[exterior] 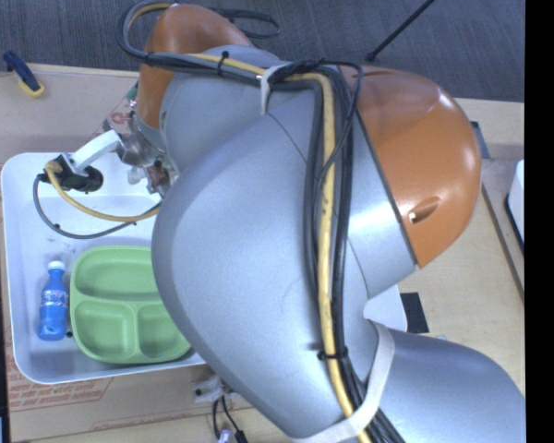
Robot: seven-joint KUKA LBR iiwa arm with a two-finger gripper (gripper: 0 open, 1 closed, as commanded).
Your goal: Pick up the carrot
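1. My grey arm (286, 275) reaches in from the right and covers the middle and right of the frame, so much of the bench (65, 90) is hidden beneath it.
2. A bundle of black and yellow cables (328, 201) runs down the arm's length, bound near the top by a white tie.
3. 1 orange shell (425, 155) sits at the upper right of the arm, and another orange band (180, 40) shows at the upper middle, just above my wrist.
4. My gripper (120, 155) hangs at the upper left, over the top end of the left bin (18, 247).
5. Whether my jaws are open or closed I cannot tell; the parts there are small and tangled, and I see nothing held in them.
6. A thin yellow-and-black hose (83, 212) loops from the gripper across the bin's upper part.
7. A green plate (120, 303) with 3 compartments lies in the lower part of that bin, its right side hidden under my arm.
8. A blue bottle (53, 301) with a white cap lies just left of the plate, cap toward the top of the frame.
9. A small blue and yellow tool (23, 72) rests at the far upper left, well apart from the bin.
10. Where the carrot lies I cannot tell.
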